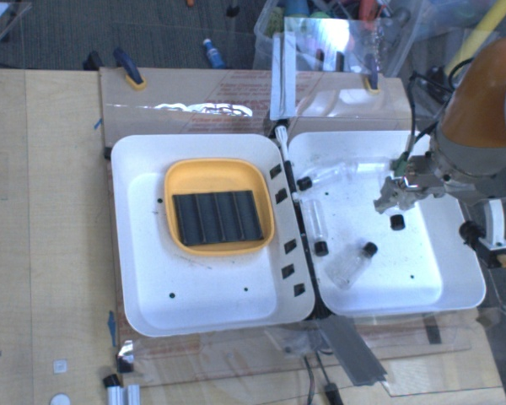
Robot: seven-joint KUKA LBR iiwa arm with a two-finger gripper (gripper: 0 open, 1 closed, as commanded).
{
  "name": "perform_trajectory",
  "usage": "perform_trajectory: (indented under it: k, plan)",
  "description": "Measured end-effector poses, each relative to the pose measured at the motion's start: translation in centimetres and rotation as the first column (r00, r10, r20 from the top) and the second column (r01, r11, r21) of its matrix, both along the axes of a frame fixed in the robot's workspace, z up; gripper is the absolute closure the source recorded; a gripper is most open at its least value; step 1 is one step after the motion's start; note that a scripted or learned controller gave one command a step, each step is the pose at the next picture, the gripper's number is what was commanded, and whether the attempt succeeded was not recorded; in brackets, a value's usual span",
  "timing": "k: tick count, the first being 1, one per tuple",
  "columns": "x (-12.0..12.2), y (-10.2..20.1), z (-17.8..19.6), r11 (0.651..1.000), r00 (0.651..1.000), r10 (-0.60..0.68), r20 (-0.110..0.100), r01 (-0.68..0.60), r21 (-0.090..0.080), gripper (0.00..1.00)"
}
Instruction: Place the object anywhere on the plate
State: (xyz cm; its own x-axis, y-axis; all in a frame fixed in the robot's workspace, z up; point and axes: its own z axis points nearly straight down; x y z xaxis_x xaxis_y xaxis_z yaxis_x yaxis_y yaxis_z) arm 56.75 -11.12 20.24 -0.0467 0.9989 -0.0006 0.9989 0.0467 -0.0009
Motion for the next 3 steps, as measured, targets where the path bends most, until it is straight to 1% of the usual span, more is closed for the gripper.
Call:
perform_trajectory:
  k: [1, 2, 3]
  plan:
    - [2.4, 2.0, 0.4, 0.97, 0.97, 0.243, 0.005, -0.243, -0.001, 1.0]
    - [5.4, 3.6, 1.4, 0.933, 0.933, 0.36, 0.005, -0.36, -0.002, 1.0]
    - [8.2, 6.1, 0.9, 0.81, 0.81, 0.587, 0.006, -0.587, -0.003, 1.0]
